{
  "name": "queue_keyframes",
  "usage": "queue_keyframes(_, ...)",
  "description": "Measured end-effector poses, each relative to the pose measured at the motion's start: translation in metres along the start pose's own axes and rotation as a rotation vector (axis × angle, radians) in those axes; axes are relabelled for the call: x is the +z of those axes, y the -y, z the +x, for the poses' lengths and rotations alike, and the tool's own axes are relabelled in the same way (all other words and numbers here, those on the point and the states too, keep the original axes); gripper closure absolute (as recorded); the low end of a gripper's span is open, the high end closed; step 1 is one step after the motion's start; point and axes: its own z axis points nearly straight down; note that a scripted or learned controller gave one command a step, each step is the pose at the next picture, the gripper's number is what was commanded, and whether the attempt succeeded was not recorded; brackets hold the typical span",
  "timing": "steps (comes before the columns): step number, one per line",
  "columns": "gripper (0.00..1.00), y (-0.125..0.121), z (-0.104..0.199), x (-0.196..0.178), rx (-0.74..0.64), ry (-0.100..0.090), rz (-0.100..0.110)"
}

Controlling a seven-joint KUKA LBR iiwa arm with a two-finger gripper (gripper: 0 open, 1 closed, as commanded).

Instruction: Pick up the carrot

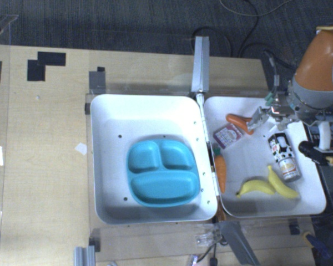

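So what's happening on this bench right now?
A robot arm reaches in from the right, its gripper hovering over the right bin close to one carrot. A second carrot lies along that bin's left wall, beside bananas and a can. The left bin holds a blue tray.

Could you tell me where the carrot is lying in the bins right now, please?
The carrot lies in the right bin, along its left wall beside the divider, below the small purple packet and left of the bananas.

Carrot (221,172) against right bin's (316,204) left wall
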Motion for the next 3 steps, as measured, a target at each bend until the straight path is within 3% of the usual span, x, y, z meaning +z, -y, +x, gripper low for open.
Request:
queue_keyframes(1, 0.00, -0.070, 0.029, 0.083, -0.015, 0.001, -0.002)
queue_keyframes(2, 0.00, -0.058, 0.047, 0.094, -0.328, 0.011, -0.026)
queue_keyframes(3, 0.00, -0.007, 0.041, 0.104, -0.250, 0.001, -0.007)
